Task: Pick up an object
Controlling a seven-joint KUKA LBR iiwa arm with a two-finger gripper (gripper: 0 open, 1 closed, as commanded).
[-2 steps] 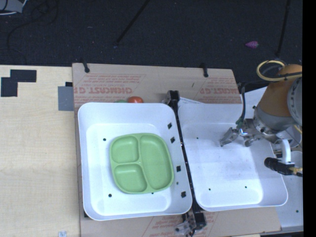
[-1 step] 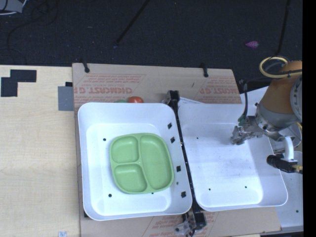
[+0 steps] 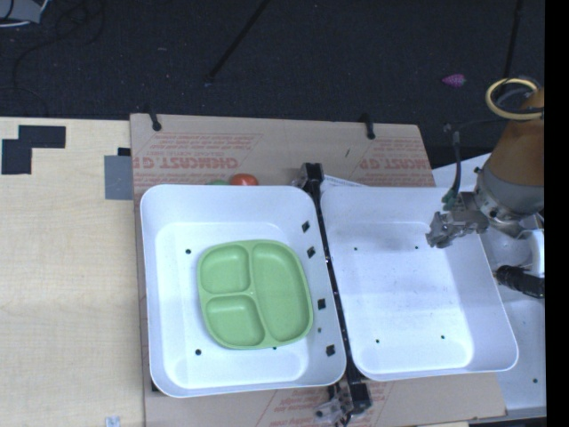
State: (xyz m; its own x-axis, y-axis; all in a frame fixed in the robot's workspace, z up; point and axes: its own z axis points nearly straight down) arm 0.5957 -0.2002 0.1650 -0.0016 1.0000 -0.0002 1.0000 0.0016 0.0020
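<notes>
One green plate (image 3: 255, 293) lies in the left bin (image 3: 169, 238).

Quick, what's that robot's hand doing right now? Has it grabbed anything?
Hand: it sits over the upper right part of the right bin; too small and blurred to tell open or closed, and nothing can be seen held in it.

The flat brown cardboard sheet (image 3: 267, 154) under the two white bins carried red printed lettering. Behind the left bin, the print stood upside down and mirrored; it seemed to read "CHEMCAST GP", though not with certainty. A second, similar red imprint lay slanted behind the right bin, and another at the sheet's near edge was too small to read.
</notes>
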